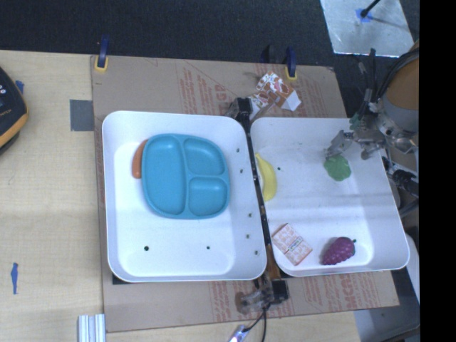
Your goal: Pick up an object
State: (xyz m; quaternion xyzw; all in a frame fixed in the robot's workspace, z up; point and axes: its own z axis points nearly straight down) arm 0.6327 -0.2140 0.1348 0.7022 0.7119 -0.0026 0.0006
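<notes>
Camera view, read from left to right: you see a yellow and black device (8, 116) at the far left edge of the bench (46, 212), and a strip of grey tape (81, 115) just beside the cardboard sheet (171, 77) that underlies both bins. Two blue clamps (102, 50) hold the sheet's far edge. You find the left bin (121, 248) holding a blue divided plate (186, 176), which lies flat in the far half of the bin; an orange object (137, 160) shows at the plate's left edge, partly hidden under it. At the seam between the bins you see a yellow object (267, 177) against the left wall of the right bin (370, 219). A crumpled red and white wrapper (274, 92) lies on the cardboard beyond the bins. In the right bin's near part you find a small red and white packet (291, 244) and, just to its right, a purple grape bunch (338, 251). A green object (338, 168) sits in the bin's far right part. The gripper (349, 147) is directly above and touching or nearly touching that green object; its fingers (336, 147) appear spread apart, with nothing clamped between them
</notes>
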